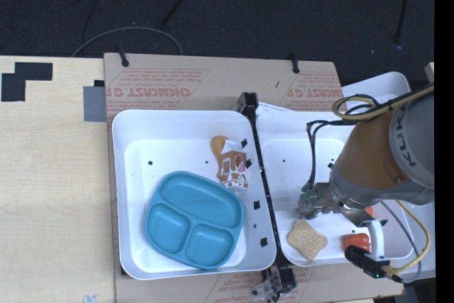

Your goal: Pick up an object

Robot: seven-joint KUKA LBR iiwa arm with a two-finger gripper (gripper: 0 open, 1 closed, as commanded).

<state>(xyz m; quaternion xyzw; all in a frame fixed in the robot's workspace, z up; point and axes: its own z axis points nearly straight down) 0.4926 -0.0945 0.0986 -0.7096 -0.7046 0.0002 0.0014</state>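
Pincer (310,204) is hanging low inside the right white bin (284,152), at the end of a grey arm (386,152) with an orange band that is reaching in from the right; whether it is released or clenched I cannot tell, since its tip is blurring into dark cabling; a tan, sponge-like piece (306,240) is lying just below it near the bin's front wall, and an orange-red item (357,240) is sitting to that piece's right; the left white bin (131,152) is holding a blue divided tray (193,219), with a small printed packet (232,170) beside the tray's upper right corner; both bins are resting on the surface (50,188).
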